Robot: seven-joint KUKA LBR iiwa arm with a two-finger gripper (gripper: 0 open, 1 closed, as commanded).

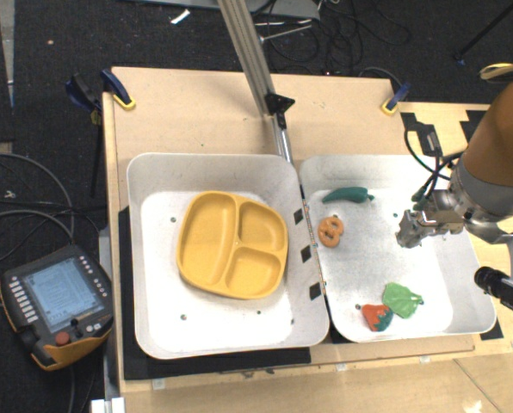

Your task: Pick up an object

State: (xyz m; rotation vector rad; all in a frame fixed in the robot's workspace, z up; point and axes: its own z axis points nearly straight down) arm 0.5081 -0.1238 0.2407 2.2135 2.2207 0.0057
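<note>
In the right bin (pixel 437 183) lie several small objects. A dark green pepper-shaped piece (pixel 348 195) rests near the bin's far side. A brown pretzel (pixel 330 230) lies close to the divider between the bins. A light green leafy piece (pixel 402 299) and a red-orange piece (pixel 377 317) sit together near the front wall. My gripper (pixel 409 233) hangs over the right half of this bin, pointing left, well apart from every object, with nothing visible between its fingers.
A yellow divided plate (pixel 232 244) fills the middle of the left bin (pixel 153 192). A slanted metal pole (pixel 248 41) rises from the bench behind the bins. A teach pendant (pixel 57 304) lies on the floor at the left.
</note>
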